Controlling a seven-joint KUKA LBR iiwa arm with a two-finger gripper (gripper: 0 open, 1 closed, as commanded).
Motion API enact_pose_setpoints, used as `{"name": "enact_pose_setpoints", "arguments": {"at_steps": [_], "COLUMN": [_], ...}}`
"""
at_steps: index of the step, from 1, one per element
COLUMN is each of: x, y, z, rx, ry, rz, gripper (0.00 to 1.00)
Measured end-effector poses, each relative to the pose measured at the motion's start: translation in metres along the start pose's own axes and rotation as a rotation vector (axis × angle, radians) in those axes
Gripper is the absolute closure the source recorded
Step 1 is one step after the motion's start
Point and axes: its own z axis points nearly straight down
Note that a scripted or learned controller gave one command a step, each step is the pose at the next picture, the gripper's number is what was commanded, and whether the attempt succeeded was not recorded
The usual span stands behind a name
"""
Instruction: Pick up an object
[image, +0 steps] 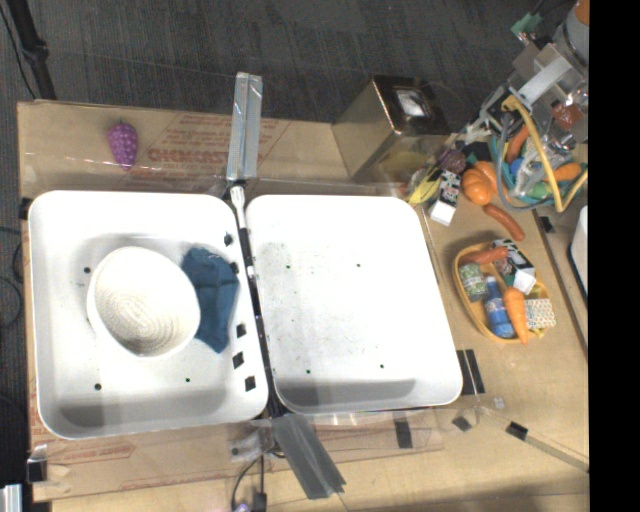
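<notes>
A round cream woven hat (146, 300) lies in the left bin (60, 400), filling its middle. A crumpled dark blue cloth (213, 295) lies against the hat's right side, near the divider between the bins. The right bin (420, 360) shows bare white floor with faint specks.
A purple grape-like toy (123, 143) rests on the cardboard behind the left bin. A brown box (395, 128) stands behind the right bin. To the right sit a yellow basket of small toys (501, 290) and a pile of mixed toys (520, 150). A grey metal bar (243, 125) rises at the divider.
</notes>
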Motion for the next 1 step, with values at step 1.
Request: {"name": "enact_pose_setpoints", "arguments": {"at_steps": [1], "x": [-0.0113], "y": [-0.0052], "z": [0.0002], "rx": [0.001], "ry": [-0.001], "rz": [-0.032], "gripper": [0.0]}}
